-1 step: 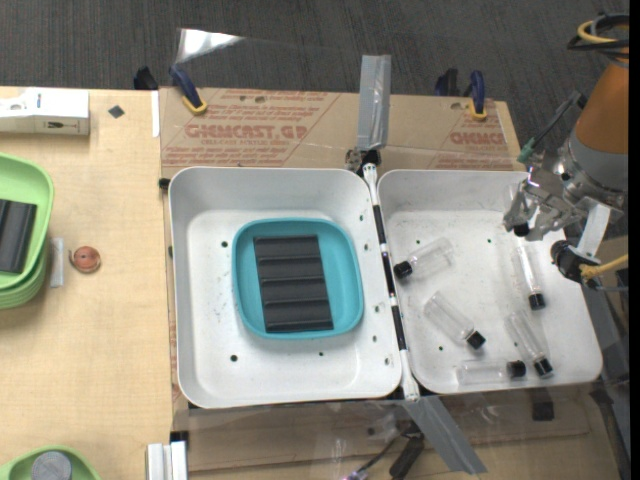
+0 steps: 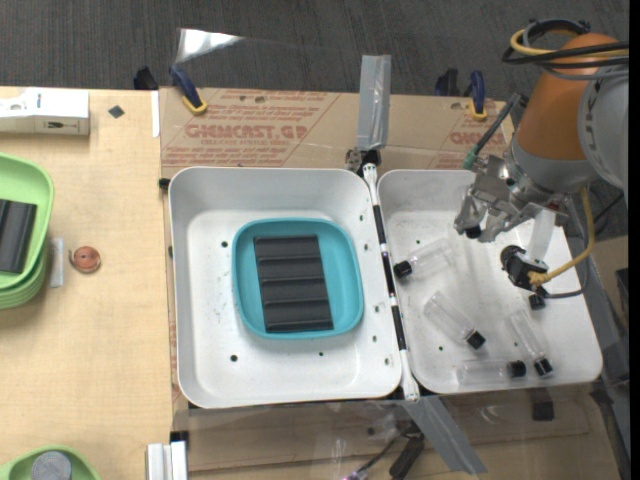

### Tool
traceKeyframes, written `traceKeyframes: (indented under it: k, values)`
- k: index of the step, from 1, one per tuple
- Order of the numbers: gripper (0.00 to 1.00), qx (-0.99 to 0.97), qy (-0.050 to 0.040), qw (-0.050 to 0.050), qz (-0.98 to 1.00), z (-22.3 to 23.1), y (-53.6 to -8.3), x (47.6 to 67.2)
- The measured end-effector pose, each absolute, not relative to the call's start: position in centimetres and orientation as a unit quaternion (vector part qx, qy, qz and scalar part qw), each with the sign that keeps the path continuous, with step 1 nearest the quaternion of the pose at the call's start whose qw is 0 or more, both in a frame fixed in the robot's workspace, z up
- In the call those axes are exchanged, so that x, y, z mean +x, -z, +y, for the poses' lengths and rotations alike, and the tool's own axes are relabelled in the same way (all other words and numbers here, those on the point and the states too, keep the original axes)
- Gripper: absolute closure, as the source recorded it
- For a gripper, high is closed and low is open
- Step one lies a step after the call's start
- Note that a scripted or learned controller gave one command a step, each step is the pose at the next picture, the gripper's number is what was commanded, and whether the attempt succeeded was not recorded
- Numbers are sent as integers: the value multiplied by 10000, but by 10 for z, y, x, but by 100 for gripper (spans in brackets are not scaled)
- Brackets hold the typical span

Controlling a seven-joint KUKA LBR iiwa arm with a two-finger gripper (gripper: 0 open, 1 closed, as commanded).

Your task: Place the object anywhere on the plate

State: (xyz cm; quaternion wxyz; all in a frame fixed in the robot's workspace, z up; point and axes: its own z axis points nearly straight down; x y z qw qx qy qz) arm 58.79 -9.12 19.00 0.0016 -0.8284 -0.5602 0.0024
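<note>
Teal plate (image 2: 298, 276) with a dark ridged insert lies in the left bin (image 2: 200, 298). Clear tubes with black caps (image 2: 448, 320) lie scattered in the right bin (image 2: 430, 193). Gripper (image 2: 480, 230) hangs over that bin's upper part; I cannot tell its state.

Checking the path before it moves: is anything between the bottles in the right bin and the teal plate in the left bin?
Yes. The raised walls where the two bins meet lie between the clear bottles and the teal plate. A black ribbed block sits on the plate.

green tray (image 2: 22, 233) cut off left, arm (image 2: 575, 88) — right
</note>
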Motion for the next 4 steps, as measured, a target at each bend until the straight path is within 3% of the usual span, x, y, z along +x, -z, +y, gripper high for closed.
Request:
traceKeyframes:
  k: [1, 2, 3, 4]
  values:
    - [100, -8180, -24, 13, -5752, -37, -190, 575]
    - [100, -7986, -21, 10, -6019, 17, -199, 535]
    - [0, -7991, -20, 9, -6013, 16, -200, 535]
    - [0, -8103, -21, 4, -5861, -65, -190, 547]
